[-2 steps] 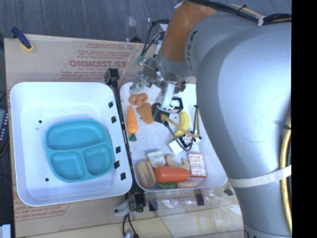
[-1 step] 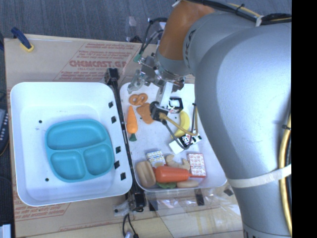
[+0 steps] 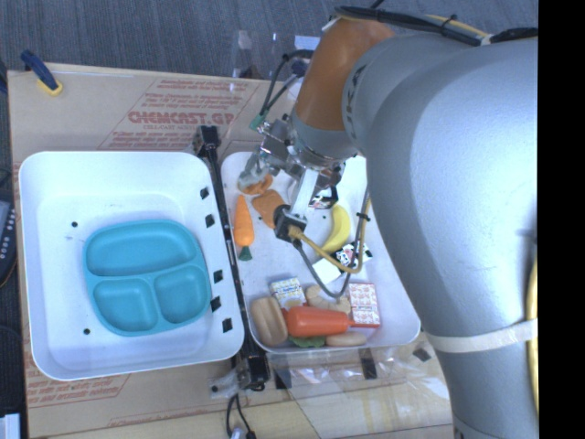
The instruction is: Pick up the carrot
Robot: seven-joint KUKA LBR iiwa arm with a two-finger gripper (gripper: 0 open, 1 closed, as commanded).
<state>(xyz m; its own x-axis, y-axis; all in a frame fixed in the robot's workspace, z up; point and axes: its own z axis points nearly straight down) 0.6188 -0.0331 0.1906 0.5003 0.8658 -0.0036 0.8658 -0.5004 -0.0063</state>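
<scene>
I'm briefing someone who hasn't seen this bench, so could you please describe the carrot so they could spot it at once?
Look in the right-hand bin, beside the one holding the blue divided tray. Along its left wall, below the gripper, lies the carrot: a slim orange taper with a small green stub at its near end. The other orange-red piece in the near corner is fatter.

two white bins, one blue tray, one carrot, one banana.

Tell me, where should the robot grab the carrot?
Probably around the middle of the carrot, coming from above. It lies flat and lengthwise along the right bin's left wall, so closing across its narrow width looks easiest, with the wall close on one side.
</scene>
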